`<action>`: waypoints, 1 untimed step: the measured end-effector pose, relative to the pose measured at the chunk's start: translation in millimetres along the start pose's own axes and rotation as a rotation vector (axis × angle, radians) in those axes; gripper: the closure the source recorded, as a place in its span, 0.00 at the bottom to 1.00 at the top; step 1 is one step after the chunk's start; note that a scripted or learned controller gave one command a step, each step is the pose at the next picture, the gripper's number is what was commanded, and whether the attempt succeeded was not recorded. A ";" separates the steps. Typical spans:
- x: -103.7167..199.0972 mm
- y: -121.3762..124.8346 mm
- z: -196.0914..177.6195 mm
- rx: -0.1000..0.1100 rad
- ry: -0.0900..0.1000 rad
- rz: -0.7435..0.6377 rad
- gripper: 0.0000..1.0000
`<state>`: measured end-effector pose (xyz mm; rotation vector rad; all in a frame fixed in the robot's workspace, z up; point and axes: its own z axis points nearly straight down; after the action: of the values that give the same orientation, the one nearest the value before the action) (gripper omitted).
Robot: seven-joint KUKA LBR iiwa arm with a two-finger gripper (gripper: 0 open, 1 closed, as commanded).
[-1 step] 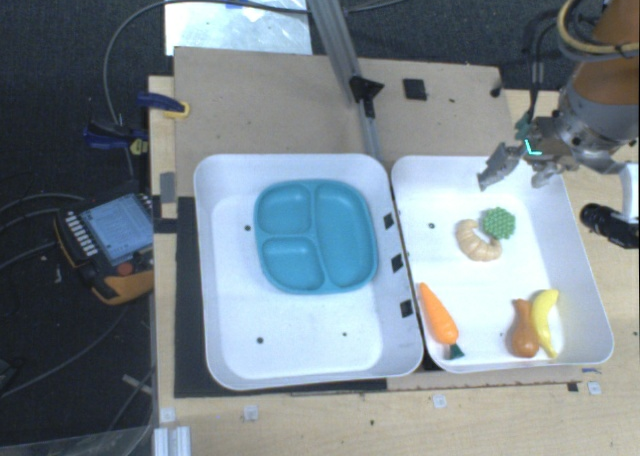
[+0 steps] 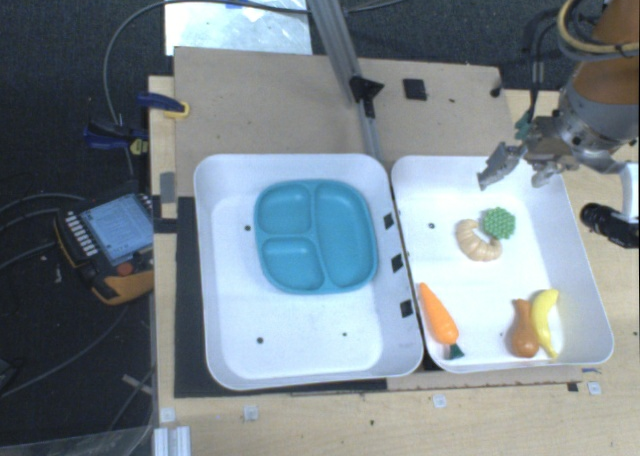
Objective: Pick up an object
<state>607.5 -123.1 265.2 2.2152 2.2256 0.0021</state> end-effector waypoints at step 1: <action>-10.0 3.6 51.1 0.003 -0.001 0.004 0.00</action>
<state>611.2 -133.0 214.1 2.2210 2.2222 -0.0025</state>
